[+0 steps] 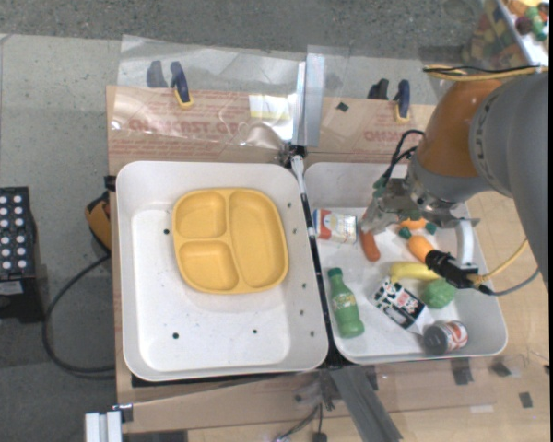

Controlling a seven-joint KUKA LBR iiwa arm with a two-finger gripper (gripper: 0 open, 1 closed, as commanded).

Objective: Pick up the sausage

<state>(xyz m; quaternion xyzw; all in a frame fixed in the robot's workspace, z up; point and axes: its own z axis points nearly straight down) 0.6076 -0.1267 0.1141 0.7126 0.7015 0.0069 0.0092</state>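
Over the right bin [494, 325], the gripper [376, 221], hanging low from the grey arm [507, 141] with its orange band. Fingers: too dark and tangled in cables to tell whether apart or together. Just below the fingertips, the sausage [370, 245], a short red-orange piece lying on the bin floor near the bin's upper left part, tilted a little off vertical; whether touched by the fingers, not clear, and not seen between them. Left of the sausage, a small white can [337, 226] with a red label, on its side near the bin's left wall. Right of it, a carrot [418, 246], orange, slanted, partly under the wrist hardware. Lower down, a banana [413, 271], and touching its right end a green round fruit [438, 293]. Beside that, a black-and-white box [398, 302], tilted. At the bin's lower left, a green bottle [345, 304], lying nearly along the left wall. Near the lower right corner, a can [442, 337] with grey top and red-white side, on its side. In the left bin [143, 339], a yellow tray [230, 238] with 3 compartments, set toward the upper middle. Behind both bins, 2 blue clamps [178, 83] and [402, 98] on the cardboard backing.
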